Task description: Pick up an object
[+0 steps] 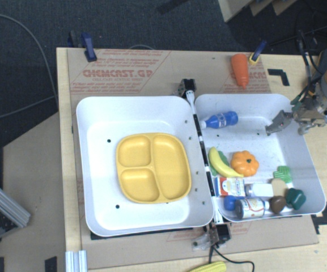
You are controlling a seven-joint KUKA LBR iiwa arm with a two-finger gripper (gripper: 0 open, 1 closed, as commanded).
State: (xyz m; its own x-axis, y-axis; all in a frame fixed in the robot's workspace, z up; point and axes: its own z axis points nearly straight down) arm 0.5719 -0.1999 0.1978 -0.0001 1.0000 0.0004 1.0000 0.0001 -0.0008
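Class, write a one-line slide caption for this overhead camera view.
Gripper open above the right bin of toys; yellow divided plate in the left bin.

This is a robot lab, not a kitchen — the bench [152,67] is a taped-down cardboard sheet held by blue clamps [87,47], set on dark office carpet [27,72] with loose cables [16,103] trailing across it. Two white bins [89,146] hold toy food [243,163] — plastic props, with aluminium framing [4,200] nearby.
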